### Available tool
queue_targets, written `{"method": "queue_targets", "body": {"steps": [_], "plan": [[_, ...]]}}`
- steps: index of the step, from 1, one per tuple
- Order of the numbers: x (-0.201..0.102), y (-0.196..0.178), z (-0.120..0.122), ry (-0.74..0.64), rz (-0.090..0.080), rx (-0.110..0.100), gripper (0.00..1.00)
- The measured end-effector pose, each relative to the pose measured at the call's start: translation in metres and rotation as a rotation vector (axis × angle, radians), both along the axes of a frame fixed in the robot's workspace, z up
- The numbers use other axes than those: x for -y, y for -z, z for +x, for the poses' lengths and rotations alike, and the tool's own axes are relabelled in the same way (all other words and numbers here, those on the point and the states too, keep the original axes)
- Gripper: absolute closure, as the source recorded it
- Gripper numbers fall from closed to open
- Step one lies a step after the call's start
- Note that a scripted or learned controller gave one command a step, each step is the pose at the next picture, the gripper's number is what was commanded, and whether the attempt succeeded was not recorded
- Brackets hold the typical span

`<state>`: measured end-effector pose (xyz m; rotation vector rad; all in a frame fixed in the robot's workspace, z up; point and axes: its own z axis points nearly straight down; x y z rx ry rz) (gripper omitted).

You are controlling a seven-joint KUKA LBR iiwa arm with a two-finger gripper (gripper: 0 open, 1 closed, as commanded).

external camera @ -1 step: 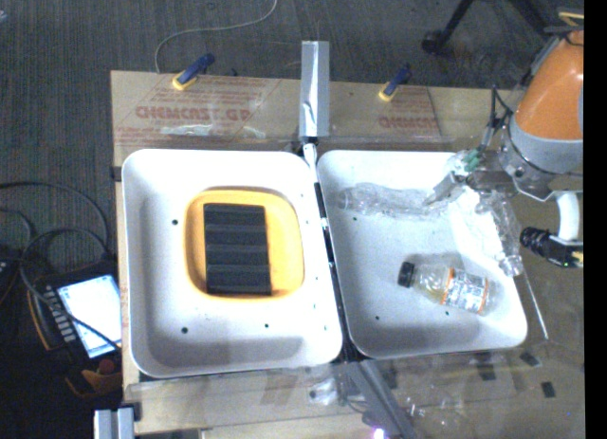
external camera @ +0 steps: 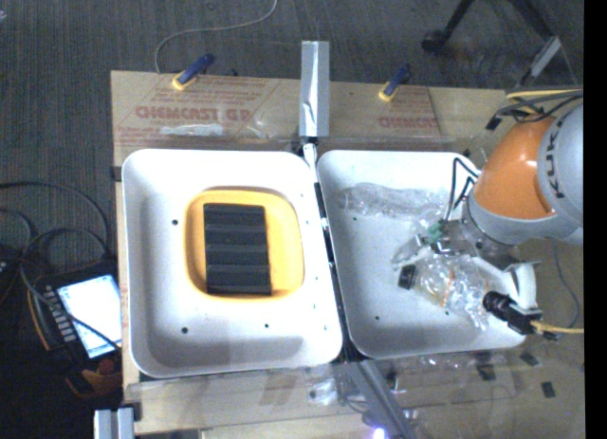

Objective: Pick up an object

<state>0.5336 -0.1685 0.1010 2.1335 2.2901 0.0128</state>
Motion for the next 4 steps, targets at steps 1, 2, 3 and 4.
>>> {"method": "queue_targets", "body": {"steps": [1,2,3,4], "plan": [[-0.001,0.002,-0.008,-0.034,-0.004,0.023,0.0],[0.047,0.007,0.066,-0.045,0.008,-0.008,0.0],[0.015,0.008,-0.008,-0.165,-0.002,-0.006,0.0],[0.044,0.009,0.052,-0.049,0.013,-0.004,0.0]]}}
